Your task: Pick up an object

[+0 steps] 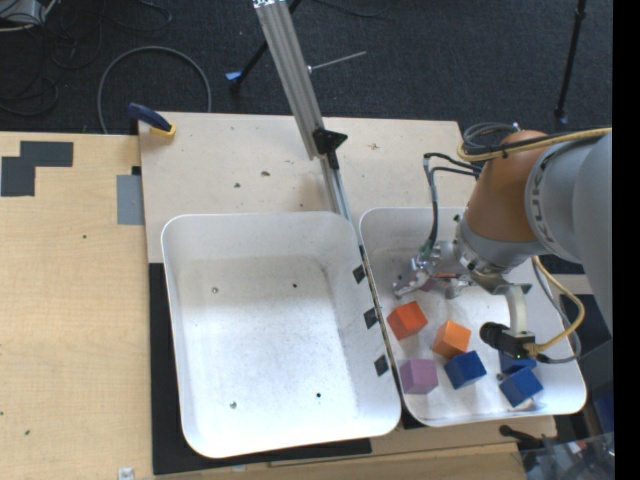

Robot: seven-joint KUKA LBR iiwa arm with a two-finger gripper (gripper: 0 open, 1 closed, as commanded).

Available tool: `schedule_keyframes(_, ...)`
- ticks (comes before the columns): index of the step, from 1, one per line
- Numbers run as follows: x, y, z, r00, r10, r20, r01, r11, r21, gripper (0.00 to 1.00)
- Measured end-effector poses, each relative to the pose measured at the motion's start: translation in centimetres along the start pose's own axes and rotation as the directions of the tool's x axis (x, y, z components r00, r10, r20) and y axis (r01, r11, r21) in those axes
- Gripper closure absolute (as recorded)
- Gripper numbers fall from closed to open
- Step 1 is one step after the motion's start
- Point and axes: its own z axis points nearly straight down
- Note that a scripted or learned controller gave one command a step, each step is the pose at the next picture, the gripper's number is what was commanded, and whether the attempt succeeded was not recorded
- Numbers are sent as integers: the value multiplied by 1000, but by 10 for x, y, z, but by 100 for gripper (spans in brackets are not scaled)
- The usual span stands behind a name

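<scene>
Five blocks lie in the right bin; the orange-red block sits just beside the claw, at its seven o'clock, apart from it. Whether the claw is released or clenched, I cannot tell.

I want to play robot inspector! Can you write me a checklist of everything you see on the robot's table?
Surface: pale wooden bench bearing a left bin and a right bin.
Job's things: all in the right bin: red-orange block, orange block, purple block, blue block, second blue block.
Clutter: nothing seen in the bins besides the blocks.
Grippers: gripper low in the right bin, just above the red-orange block; no block seen between its fingers.
Cables: yellow and black cables along the arm.
Surroundings: slanted metal rail; cables on dark floor.
</scene>
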Motion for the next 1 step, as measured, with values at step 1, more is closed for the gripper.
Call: schedule_keyframes(1,-61,-76,0,1000,0,1,0,1000,-2,0)
